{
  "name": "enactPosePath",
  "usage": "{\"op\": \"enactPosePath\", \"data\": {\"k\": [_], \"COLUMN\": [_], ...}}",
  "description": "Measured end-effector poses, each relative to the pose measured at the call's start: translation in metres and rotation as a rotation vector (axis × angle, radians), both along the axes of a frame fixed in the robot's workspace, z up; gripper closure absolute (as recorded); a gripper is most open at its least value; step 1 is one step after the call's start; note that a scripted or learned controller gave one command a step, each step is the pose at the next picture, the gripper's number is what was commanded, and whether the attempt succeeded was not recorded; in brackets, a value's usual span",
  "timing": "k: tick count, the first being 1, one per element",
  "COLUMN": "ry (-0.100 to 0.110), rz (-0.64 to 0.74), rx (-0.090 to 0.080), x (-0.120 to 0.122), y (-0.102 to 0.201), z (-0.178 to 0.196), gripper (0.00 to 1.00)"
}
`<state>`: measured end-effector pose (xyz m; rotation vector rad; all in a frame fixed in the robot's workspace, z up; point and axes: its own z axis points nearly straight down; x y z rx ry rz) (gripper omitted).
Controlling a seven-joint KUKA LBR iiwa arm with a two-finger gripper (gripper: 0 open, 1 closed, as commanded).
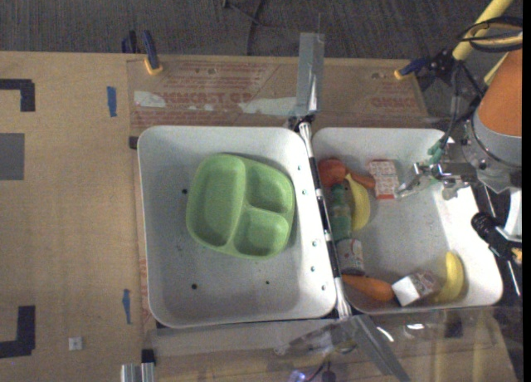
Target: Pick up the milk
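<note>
Two white bins side by side on the table (66, 231). In the left bin (166, 289): a green plate (241, 204) with three dips, sitting a little far of the middle. In the right bin (415, 231): lots of play food. Milk (417, 287), a small carton, lying on its side at the near edge, between an orange carrot (369, 288) on its left and a yellow banana (452, 276) touching its right end. Along the left wall: a red tomato (330, 171), a green bottle (340, 210), another banana (359, 204) and a small can (352, 256). A little red and white box (383, 178) near the far wall. Hand (412, 185) up by the far right of the right bin, just right of the little box, well apart from the milk. Nothing between its fingers. Open or shut: cannot tell from here.
</note>
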<state>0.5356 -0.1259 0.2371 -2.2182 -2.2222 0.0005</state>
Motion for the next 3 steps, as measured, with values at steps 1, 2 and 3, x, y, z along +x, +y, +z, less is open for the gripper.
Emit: {"op": "enactPosePath", "data": {"k": [1,2,3], "ry": [-0.011,-0.002,0.001], "rz": [0.011,-0.015,-0.044], "rx": [-0.003,-0.001,0.000], "x": [-0.046,-0.053,-0.056], "y": [-0.017,0.020,0.017], "z": [-0.148,-0.009,-0.037], "gripper": [0.00,0.00,0.00]}}
